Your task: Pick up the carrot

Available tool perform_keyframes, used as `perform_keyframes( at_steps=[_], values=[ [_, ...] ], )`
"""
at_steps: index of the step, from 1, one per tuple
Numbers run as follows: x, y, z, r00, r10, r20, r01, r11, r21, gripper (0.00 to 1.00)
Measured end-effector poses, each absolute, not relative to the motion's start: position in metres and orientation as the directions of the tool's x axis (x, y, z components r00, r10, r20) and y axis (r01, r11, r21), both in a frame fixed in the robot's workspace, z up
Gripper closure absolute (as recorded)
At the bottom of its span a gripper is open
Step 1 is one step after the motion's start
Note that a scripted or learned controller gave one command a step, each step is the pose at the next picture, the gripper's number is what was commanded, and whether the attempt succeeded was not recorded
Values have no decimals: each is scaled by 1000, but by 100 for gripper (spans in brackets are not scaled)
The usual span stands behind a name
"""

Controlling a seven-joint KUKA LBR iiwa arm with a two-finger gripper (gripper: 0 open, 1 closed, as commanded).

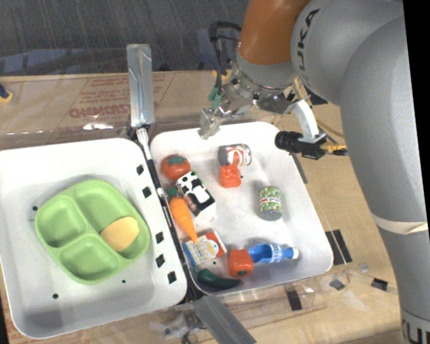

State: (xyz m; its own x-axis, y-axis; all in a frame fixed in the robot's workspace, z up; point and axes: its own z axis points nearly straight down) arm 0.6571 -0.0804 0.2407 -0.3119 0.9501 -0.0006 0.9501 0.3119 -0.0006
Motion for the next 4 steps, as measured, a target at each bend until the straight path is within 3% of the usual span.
perform_keyframes(
  at_steps=[1, 2, 3, 4],
  values=[
    [657, -152, 234, -504, 864, -3, 864, 504, 1, 100],
    [656, -113, 108, -329, 944, 3, 944, 329, -6, 100],
    [658, -88, 207, -166, 986, -1, 986, 166, 2, 100],
    [631, -127, 233, -334, 942, 1, 942, 334, -4, 100]
  ],
)
